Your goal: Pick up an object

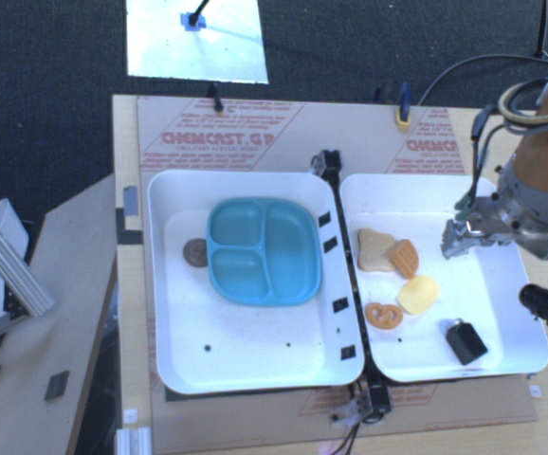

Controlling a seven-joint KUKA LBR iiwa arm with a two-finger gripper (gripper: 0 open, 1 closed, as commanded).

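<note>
My gripper [456,243] hangs over the right bin [516,358], near its back right part, with nothing seen in it. To its left lie a pale toast slice [374,249] and, against that slice, an orange ridged pastry [406,258]. A yellow lump [418,295] sits below them, with a small brown pretzel [384,316] at its left. Toward the bin's front right rests a black block [466,341].
The left bin [174,349] holds a blue divided plate [262,251] and a small brown disc [195,252] at the plate's left. A black hinge strip [340,263] runs between the two bins. A shiny sheet [195,27] lies beyond the bench.
</note>
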